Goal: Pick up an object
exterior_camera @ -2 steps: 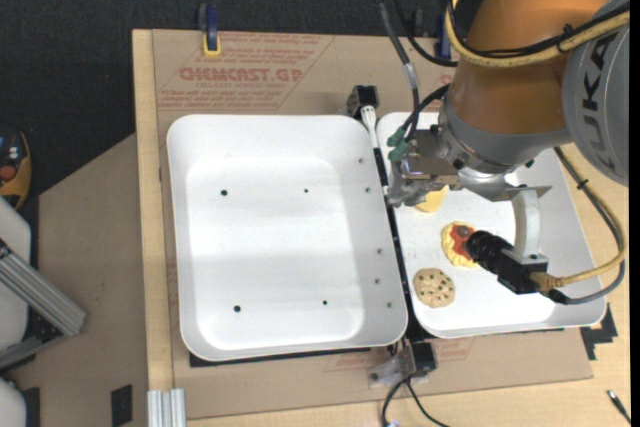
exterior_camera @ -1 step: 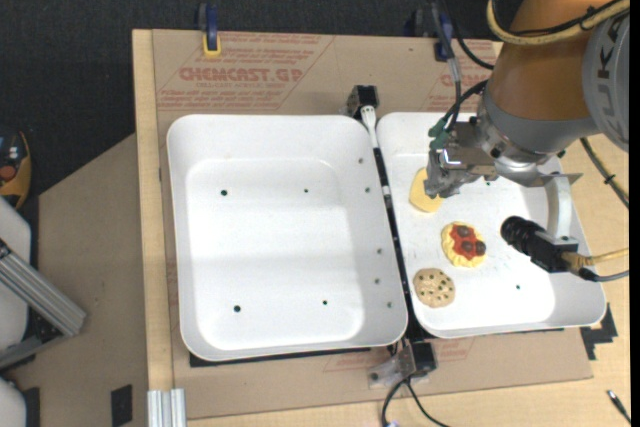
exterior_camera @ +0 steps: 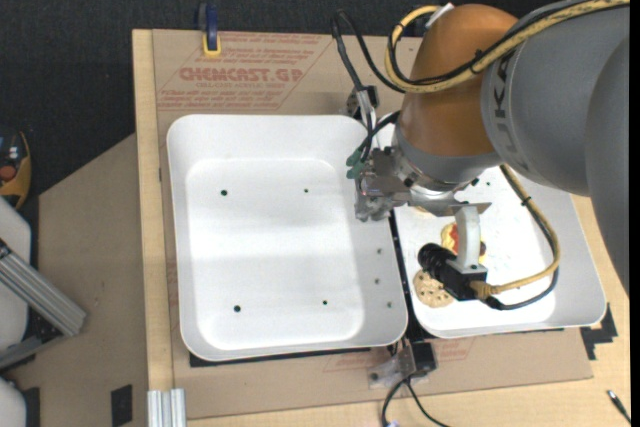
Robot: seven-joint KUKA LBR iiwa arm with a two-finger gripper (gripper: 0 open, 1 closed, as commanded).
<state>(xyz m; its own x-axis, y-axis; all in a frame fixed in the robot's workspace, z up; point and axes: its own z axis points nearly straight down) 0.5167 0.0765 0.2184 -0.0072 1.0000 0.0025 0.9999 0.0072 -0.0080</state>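
Round cookie [exterior_camera: 432,289] in right bin [exterior_camera: 570,305]

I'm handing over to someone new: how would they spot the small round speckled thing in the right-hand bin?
Find the right bin, the one the grey arm hangs over. Look at its near left corner, just beside the wall it shares with the left bin. The cookie lies there: a flat tan disc with dark specks, below a black part of the arm's tool.
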